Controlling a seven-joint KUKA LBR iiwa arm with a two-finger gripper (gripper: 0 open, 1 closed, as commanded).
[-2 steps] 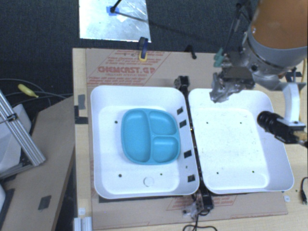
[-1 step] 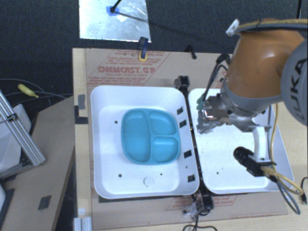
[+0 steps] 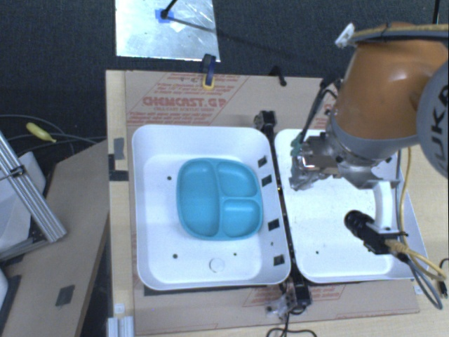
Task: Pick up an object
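One camera hangs above the bench point(image 3: 175, 93), looking down at a slant on both bins, left bin point(image 3: 158, 209) and right bin point(image 3: 330, 258), seemingly from fairly close.

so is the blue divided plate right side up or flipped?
Right side up: blue divided plate lies flat in the left bin, its three compartments facing the camera.

Dark carpet floor point(image 3: 56, 48) around brown counter point(image 3: 182, 93) with red print. Shiny metal sheet point(image 3: 165, 20) lies at top. Aluminium frame rail point(image 3: 28, 195) at left, on a tan board point(image 3: 77, 258).
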